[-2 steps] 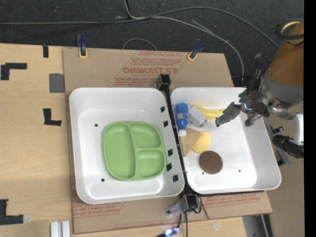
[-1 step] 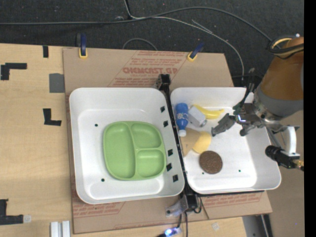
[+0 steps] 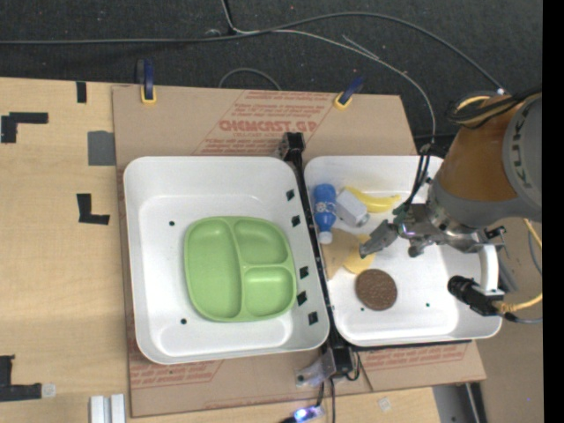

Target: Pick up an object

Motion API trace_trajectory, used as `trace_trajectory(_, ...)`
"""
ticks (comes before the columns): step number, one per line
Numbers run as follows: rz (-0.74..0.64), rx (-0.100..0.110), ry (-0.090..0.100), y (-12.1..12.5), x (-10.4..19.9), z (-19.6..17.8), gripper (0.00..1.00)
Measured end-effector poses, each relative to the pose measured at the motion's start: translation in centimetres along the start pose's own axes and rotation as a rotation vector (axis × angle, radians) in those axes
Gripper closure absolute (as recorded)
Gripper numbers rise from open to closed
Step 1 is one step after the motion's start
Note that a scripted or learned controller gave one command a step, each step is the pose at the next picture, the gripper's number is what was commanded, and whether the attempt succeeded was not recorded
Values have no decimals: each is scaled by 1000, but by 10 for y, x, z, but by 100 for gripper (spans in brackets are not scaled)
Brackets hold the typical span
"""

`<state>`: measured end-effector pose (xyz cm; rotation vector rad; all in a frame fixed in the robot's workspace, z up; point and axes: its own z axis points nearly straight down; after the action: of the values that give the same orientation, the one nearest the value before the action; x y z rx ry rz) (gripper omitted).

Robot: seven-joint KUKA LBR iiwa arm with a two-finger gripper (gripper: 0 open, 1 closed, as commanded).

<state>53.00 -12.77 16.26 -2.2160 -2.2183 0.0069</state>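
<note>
The right bin (image 3: 441,324) holds a blue bottle (image 3: 324,208) by its left wall, a grey-white block (image 3: 352,208), a yellow banana-like piece (image 3: 377,201), a pale yellow flat piece (image 3: 355,260) and a round brown cookie-like disc (image 3: 376,289). My gripper (image 3: 394,240) hangs over the middle of this bin, just right of the pale yellow piece and above the brown disc. Its fingers (image 3: 376,239) stand apart, open, with nothing between them. The grey and orange arm covers the bin's right part.
The left bin (image 3: 145,192) holds a green divided plate (image 3: 240,267). A black divider (image 3: 304,236) runs between the bins. Both bins rest on cardboard (image 3: 256,122) held by clamps at the back. Cables cross the dark floor behind.
</note>
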Motion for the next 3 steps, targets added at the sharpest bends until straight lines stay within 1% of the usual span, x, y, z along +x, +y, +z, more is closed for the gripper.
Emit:
trace_trajectory(1, 1, 0, 0, -10, -3, 50, 0)
trace_trajectory(2, 0, -3, 0, -9, -2, 37, 100)
trace_trajectory(3, -1, -11, -2, -9, 8, -19, 100)
